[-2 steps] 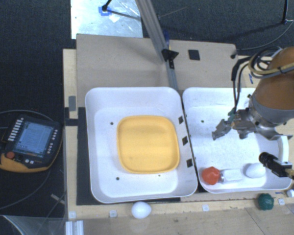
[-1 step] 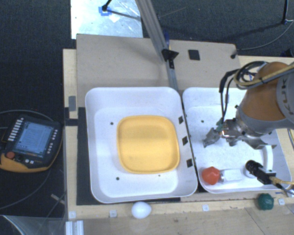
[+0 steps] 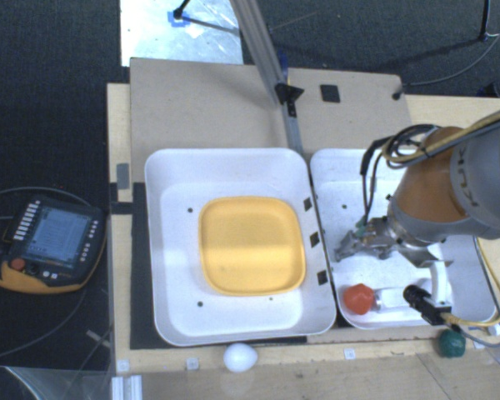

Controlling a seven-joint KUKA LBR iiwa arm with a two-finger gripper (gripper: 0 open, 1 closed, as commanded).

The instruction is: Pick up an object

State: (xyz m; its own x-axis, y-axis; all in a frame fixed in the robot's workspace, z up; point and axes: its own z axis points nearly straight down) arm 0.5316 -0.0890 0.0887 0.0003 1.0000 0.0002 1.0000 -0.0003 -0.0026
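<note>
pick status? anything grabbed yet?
Done: arm is reaching into the right bin. In hand: nothing visible; gripper sits above a red object, apart from it. Left: grasp and lift. Yellow plate lies untouched in the left bin.

- No text, label, brand, number or sign can be read anywhere.
- The handheld pendant [image 3: 48,248] at nine o'clock shows a screen too blurred to read.
</note>
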